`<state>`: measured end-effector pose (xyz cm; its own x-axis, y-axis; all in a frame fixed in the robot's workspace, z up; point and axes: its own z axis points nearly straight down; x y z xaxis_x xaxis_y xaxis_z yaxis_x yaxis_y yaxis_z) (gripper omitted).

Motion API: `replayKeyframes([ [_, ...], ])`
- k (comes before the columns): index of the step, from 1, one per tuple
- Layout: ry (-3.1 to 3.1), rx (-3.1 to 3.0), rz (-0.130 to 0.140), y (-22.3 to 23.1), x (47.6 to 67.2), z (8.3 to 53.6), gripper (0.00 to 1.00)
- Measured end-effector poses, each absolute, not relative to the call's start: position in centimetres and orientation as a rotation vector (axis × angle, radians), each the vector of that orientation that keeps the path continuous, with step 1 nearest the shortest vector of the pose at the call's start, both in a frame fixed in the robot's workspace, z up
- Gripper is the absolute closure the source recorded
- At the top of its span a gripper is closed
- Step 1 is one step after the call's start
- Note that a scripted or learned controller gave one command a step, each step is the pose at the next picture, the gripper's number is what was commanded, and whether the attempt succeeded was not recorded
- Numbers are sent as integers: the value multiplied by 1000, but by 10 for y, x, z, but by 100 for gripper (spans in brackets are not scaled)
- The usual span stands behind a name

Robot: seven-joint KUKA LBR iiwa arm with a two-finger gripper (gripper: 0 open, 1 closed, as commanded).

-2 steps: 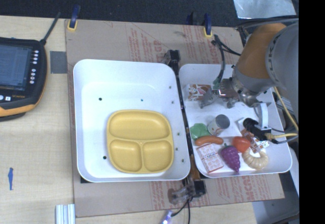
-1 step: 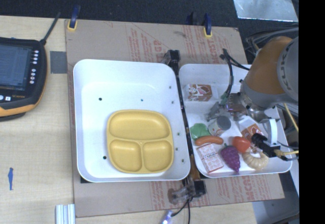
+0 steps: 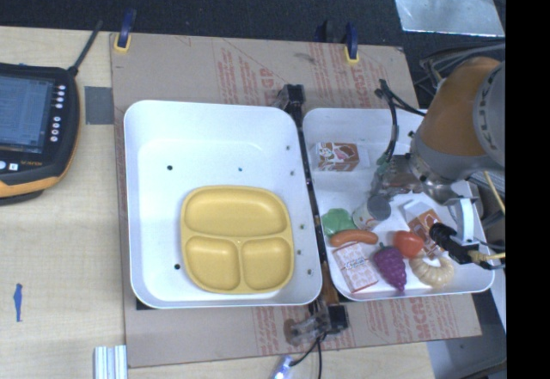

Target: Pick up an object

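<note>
Gripper (image 3: 378, 201) sits low in the right bin (image 3: 344, 124), center-right of frame, my orange-banded wrist coming in from the right edge. Grip state: cannot tell from this angle, and I see nothing clearly held. Tip looks to be touching or just above a small grey round object (image 3: 368, 216), likely a can end; cannot tell which.

Just below-left of the tip: green piece (image 3: 337, 220), then a hot dog (image 3: 353, 238) touching it. Further down: red-and-white packet (image 3: 355, 269), purple grapes (image 3: 391, 266), tomato-like red piece (image 3: 407, 242), pale ring-shaped pastry (image 3: 432, 271) at lower right. A brown-and-white carton (image 3: 335, 155) lies apart near the bin's upper part. Left bin (image 3: 155, 137) holds a yellow divided tray (image 3: 237, 239).

Risks, my guess: objects are packed tight, so closing here could pinch the green piece or hot dog along with the grey one, or nudge the pile. A round grey object may roll or slip out on lift. Cables near my wrist could snag.
</note>
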<state>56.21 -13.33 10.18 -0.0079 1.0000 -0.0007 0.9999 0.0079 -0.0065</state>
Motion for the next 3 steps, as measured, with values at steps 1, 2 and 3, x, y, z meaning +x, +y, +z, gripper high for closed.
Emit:
replayKeyframes([
  [1, -2224, -2217, 3, -167, 557, 147, 100],
  [2, -2224, -2214, 2, -84, 594, 192, 100],
  [3, -2224, -2215, 3, -85, 594, 192, 0],
])
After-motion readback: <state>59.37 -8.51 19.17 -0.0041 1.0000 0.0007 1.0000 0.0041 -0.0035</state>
